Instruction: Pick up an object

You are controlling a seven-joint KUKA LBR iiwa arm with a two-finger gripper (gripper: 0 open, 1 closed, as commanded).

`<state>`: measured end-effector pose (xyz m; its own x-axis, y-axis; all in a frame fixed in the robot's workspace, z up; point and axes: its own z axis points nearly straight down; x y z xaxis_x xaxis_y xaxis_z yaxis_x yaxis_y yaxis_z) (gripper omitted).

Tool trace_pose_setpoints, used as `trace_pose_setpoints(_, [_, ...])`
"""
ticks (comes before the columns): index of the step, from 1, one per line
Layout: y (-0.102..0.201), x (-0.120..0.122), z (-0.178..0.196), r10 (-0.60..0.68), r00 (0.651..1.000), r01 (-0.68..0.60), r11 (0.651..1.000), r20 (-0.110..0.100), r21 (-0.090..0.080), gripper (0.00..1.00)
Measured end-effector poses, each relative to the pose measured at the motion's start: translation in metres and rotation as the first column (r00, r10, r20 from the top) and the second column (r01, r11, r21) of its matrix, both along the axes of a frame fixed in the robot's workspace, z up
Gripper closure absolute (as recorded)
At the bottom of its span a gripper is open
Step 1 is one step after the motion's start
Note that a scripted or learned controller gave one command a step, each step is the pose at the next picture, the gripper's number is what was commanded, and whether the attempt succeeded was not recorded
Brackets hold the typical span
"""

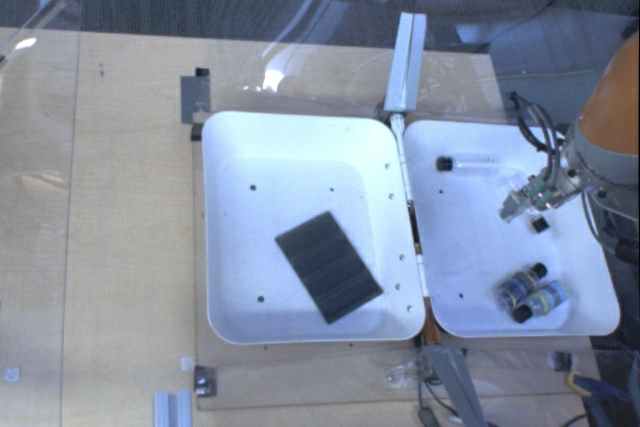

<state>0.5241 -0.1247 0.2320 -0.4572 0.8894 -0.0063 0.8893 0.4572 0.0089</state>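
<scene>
My gripper [528,202] hangs over the right part of the right bin [450,245], with nothing visibly held. A clear tube with a black cap [466,163] lies at the back of that bin, left of the gripper. Two small bottles with black caps [530,294] lie together at the bin's front right, below the gripper. A tiny black piece [541,225] shows just under the gripper. In the left bin [230,215], a dark grey ribbed rectangular pad [328,266] lies flat and turned at an angle.
A metal divider post [405,65] stands behind the seam between the two bins. The arm and its cables [535,130] come in from the right over the right bin's rim. Wooden bench surface surrounds the bins.
</scene>
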Motion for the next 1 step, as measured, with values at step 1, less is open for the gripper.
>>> trace_pose_setpoints(1, [-0.0481,0.0093,-0.0067,0.504,0.864,-0.504,0.864,-0.002,-0.007,1.00])
